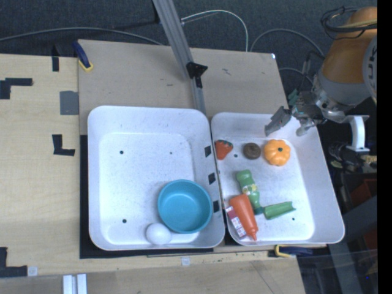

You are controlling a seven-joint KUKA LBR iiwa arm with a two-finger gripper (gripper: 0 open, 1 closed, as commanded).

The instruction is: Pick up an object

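Note:
My gripper (pixel 289 126) hangs over the far right corner of the right bin (pixel 318 182), its two fingers spread open with nothing between them. Just below it in that bin lie an orange pumpkin (pixel 277 152), a brown round piece (pixel 252 150) and a red strawberry (pixel 223 148). Nearer the front are a green bottle-shaped item (pixel 246 181), an orange carrot (pixel 243 212) and a green pepper-like piece (pixel 278 210). The pumpkin sits a short way in front of the fingertips, apart from them.
The left bin (pixel 122 133) holds a blue bowl (pixel 184 205) and a white ball (pixel 158 233) at its front right. A grey pole (pixel 177 35) slants across the bench behind the bins. Cables (pixel 233 23) trail at the back.

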